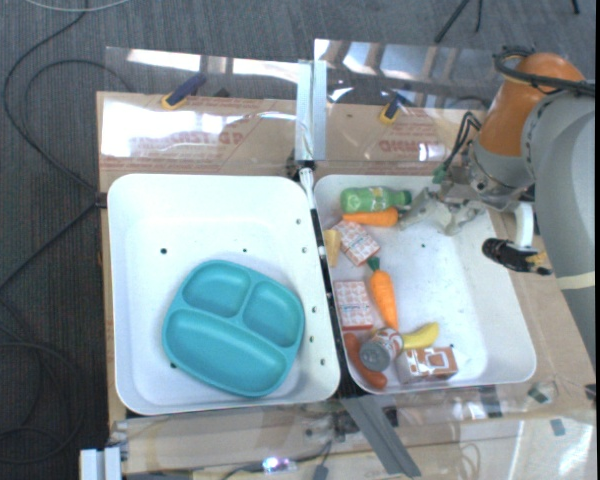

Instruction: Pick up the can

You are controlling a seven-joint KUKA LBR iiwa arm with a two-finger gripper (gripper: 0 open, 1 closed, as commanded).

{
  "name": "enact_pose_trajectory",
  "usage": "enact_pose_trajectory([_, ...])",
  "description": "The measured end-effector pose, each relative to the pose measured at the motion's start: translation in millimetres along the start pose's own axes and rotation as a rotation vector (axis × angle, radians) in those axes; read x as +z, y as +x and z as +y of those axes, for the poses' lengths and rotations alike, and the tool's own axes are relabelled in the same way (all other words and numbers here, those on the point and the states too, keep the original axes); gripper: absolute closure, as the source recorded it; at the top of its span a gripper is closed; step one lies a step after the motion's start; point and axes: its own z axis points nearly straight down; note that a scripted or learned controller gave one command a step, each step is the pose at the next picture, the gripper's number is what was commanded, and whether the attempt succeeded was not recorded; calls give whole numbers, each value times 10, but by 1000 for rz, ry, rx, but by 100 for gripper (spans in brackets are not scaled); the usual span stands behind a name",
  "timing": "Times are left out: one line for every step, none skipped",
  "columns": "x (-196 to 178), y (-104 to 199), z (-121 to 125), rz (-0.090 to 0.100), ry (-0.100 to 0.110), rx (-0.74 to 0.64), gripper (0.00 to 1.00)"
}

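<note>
Dark grey carpet surrounds the brown desk [120, 133], which bears a left white bin [140, 228] holding a teal sectioned plastic plate [235, 326] and a right white bin [500, 338] strewn with toy food. Poised over that right bin's far right corner, the two-finger gripper [450, 208] has its fingers spread apart with nothing between them. The small silver-topped metal can [378, 352] lies tipped at the near edge, among a red pepper-like toy [362, 358], a yellow banana [421, 335] and an orange plastic carrot [383, 299], so it sits well apart from the fingers, toward the near left.
</note>
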Motion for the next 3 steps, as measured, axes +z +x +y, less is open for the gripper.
enact_pose_trajectory([3, -8, -207, -8, -41, -46, 0])
enact_pose_trajectory([0, -4, 10, 3, -2, -48, 0])
enact_pose_trajectory([3, 27, -320, -2, -43, 114, 0])
